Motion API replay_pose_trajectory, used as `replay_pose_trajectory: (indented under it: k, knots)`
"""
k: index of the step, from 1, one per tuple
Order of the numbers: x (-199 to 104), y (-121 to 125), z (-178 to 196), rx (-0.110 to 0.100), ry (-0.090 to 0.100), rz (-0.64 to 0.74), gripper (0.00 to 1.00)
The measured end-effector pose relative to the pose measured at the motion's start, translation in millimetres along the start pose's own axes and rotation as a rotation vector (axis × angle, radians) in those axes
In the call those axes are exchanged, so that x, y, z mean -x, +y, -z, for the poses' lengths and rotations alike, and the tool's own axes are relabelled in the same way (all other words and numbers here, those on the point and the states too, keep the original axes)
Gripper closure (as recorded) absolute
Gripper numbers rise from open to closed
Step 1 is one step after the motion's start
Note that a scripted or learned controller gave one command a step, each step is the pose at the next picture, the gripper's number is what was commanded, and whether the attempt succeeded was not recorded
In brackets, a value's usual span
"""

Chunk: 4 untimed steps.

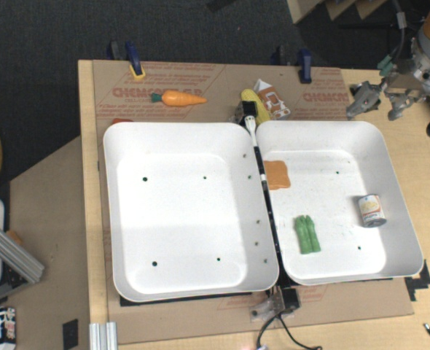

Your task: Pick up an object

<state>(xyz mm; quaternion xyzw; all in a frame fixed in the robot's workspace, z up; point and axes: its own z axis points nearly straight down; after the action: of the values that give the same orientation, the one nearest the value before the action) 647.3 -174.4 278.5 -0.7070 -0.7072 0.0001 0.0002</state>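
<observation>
Two white bins are seen side by side. In the right bin an orange block, a green toy and a small can are spread apart. A toy carrot lies on the board behind the left bin.

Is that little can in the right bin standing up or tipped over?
Tipped over. The can lies on its side on the floor of the right bin; its labelled wall faces the camera, one round end pointing toward the bin's near edge.

Arm cut off by the frame's right edge above the right bin; finger state of gripper unreadable. Can label inside that bin too small to read.
</observation>
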Motion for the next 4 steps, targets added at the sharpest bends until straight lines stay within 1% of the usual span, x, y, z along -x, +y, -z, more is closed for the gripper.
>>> replay_pose_trajectory:
  k: [1,2,3,4]
  knots:
    - [-80,22,88,0.013,0.0,0.008,0.0]
    - [-75,20,93,0.006,-0.003,0.002,1.0]
    - [-136,5,-6,-0.011,0.004,0.005,1.0]
    - [-184,16,145,0.021,0.001,0.007,1.0]
